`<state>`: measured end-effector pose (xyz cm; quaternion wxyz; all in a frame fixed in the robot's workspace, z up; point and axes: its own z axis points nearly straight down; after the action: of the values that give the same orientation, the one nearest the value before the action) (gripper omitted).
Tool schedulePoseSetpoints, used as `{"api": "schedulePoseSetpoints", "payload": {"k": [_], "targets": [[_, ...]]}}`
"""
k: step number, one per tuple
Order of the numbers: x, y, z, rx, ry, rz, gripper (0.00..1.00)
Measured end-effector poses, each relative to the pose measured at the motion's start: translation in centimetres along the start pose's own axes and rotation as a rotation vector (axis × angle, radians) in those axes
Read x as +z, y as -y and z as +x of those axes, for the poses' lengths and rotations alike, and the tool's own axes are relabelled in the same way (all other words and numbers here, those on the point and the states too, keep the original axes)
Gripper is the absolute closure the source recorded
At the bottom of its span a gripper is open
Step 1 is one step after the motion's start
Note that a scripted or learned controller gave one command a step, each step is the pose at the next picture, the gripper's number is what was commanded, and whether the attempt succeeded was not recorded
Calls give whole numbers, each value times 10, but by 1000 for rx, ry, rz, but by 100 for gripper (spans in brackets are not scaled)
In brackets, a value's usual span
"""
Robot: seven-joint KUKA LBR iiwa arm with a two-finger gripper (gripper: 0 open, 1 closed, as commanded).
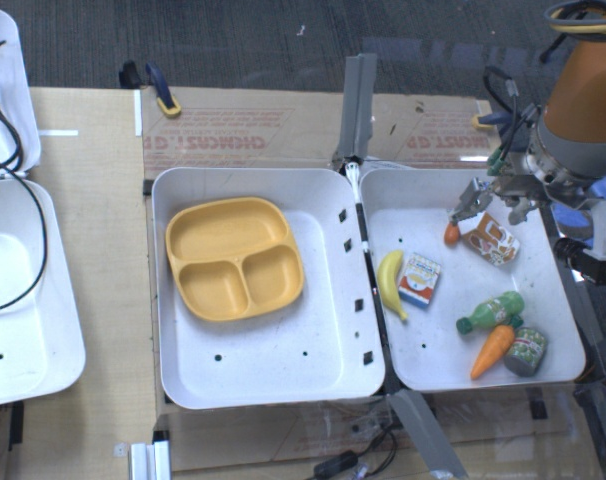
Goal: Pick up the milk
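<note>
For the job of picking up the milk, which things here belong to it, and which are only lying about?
Belong to the job:
milk carton, in the right bin
claw, over that bin's far part

Only lying about:
banana
orange-white carton
green bottle
carrot
grey can
yellow divided plate, in the left bin

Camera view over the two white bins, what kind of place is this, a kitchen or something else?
Probably a robot test bench in a lab, not a kitchen: a robot arm reaches over two white bins holding toy food such as a banana and a carrot, with clamps and cables around.
</note>
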<state>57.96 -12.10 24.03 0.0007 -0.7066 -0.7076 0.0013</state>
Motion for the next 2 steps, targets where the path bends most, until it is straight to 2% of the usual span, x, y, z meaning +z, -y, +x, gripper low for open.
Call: {"api": "schedulePoseSetpoints", "payload": {"k": [1,2], "targets": [[24,-15,-62,67,1,0,0],[111,-56,-94,-12,0,-2,0]]}}
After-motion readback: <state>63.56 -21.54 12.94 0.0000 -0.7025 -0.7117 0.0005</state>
